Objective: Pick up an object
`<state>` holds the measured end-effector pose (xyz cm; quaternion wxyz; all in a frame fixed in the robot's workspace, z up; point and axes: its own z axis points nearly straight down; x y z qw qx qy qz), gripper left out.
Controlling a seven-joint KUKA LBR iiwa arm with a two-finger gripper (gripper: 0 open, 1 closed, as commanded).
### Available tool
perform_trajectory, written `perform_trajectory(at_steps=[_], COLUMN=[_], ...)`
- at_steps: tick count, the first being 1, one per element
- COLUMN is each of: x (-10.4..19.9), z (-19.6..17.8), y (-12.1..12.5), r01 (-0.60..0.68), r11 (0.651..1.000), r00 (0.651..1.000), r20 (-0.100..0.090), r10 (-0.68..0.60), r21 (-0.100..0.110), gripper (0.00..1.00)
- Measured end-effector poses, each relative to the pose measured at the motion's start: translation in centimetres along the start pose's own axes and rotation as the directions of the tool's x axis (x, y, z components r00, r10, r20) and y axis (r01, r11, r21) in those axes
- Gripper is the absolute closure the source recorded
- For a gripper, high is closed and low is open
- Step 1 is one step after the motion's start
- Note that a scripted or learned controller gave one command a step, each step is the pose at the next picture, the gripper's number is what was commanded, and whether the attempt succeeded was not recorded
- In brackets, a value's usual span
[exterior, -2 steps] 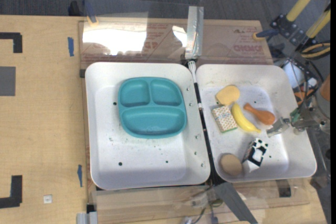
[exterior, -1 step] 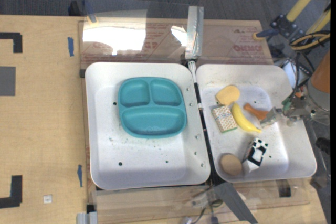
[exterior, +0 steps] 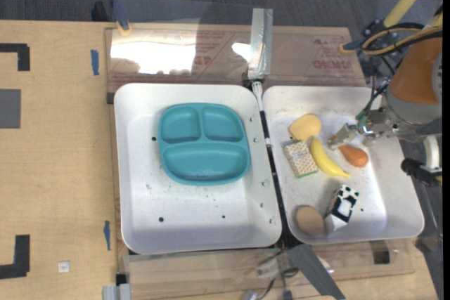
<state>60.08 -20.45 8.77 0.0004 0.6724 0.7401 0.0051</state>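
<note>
Fingers (exterior: 344, 134) of the grey arm hang low over the right bin (exterior: 401, 221), reaching in from its right side; they look slightly apart, with nothing seen between them, though they are small and hard to read. Just beside them, toward the near edge, lies an orange carrot-like piece (exterior: 354, 155), smooth and tapered, its long axis running roughly left to right. It looks like the closest candidate for a grasp, so the coming move probably calls for a short drop and a shift toward the near edge.

To the left of that piece a yellow banana (exterior: 327, 159) lies on a slant, curved and glossy, touching or nearly touching a speckled rectangular block (exterior: 301, 159). A rounded pale yellow item (exterior: 305, 127) sits farther back. Nearer the front rest a brown egg-shaped object (exterior: 309, 220) and a black-and-white toy (exterior: 342, 205).

On the left bin's (exterior: 133, 151) floor lies a teal divided plate (exterior: 204, 142) with three compartments, well apart from the fingers. Both bins sit on a wooden surface (exterior: 49, 151).
</note>
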Motion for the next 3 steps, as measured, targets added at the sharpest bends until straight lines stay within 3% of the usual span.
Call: perform_trajectory(at_steps=[1, 2, 3], x=[3.4, 3.3, 13.5], z=[0.0, -1.2, -14.0], y=[-3.6, -3.4, -0.1], r01=[0.032, 0.031, 0.155], r11=[0.999, 1.000, 0.988], r00=[0.999, 0.999, 0.988], r20=[0.007, 0.011, 0.007], r10=[-0.032, -0.031, -0.155], r21=[0.004, -0.003, -0.009], gripper=[0.00, 1.00, 1.00])
